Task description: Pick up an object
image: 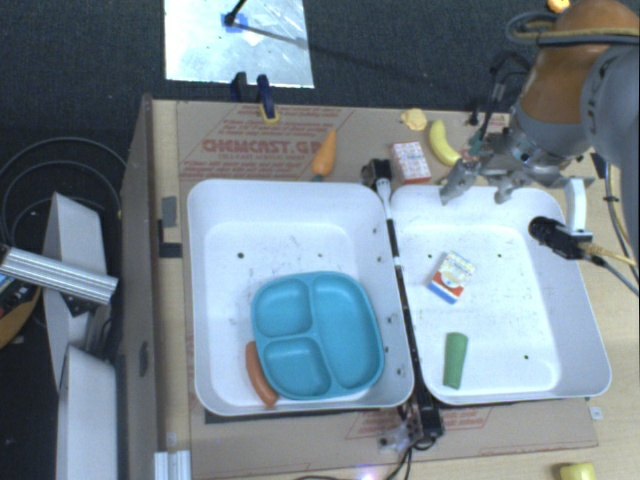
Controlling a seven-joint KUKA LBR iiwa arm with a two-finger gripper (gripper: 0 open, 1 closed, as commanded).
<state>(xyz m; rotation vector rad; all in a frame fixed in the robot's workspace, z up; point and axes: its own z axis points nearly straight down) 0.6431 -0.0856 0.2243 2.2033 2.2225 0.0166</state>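
My gripper [478, 186] hangs over the back rim of the right bin [575, 298], open, with nothing between its two grey fingers [455, 182]. Below it in that bin lie a small white, blue and red carton [452, 276] near the middle and a green cylinder [455, 358] toward the front. The left bin [230, 228] holds a blue divided plate [315, 333] and an orange sausage [260, 373] along the plate's front left edge. The gripper touches none of them.
Behind the bins on the cardboard lie a banana [442, 141], a small pink-and-white box [411, 161], a carrot [324, 153] and a yellow scrap [413, 118]. A yellow object [577, 471] sits at the bench's front right corner.
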